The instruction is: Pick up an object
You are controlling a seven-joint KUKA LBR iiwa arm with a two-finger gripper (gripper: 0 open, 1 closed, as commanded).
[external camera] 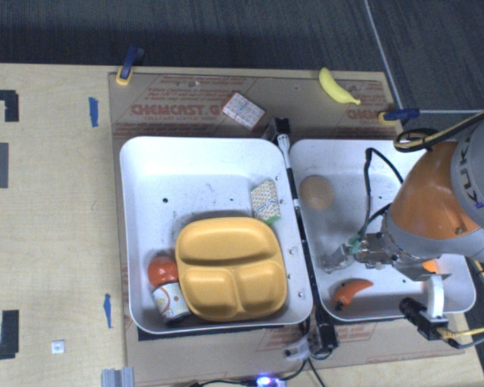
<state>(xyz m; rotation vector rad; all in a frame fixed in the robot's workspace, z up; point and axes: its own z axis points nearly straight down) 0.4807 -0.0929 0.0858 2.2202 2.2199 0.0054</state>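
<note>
Two white bins sit side by side on the table (48, 216). Taking the right bin (460, 297) as landmark: the gripper (340, 255) hangs low inside it, near its middle, just above an orange carrot-shaped object (351, 290) lying by the bin's near wall; whether the fingers are spread or closed I cannot tell. A tan ball (315, 192) rests toward the bin's far left corner. Left of it, the left bin (145, 168) holds a yellow divided tray (230, 266).
</note>
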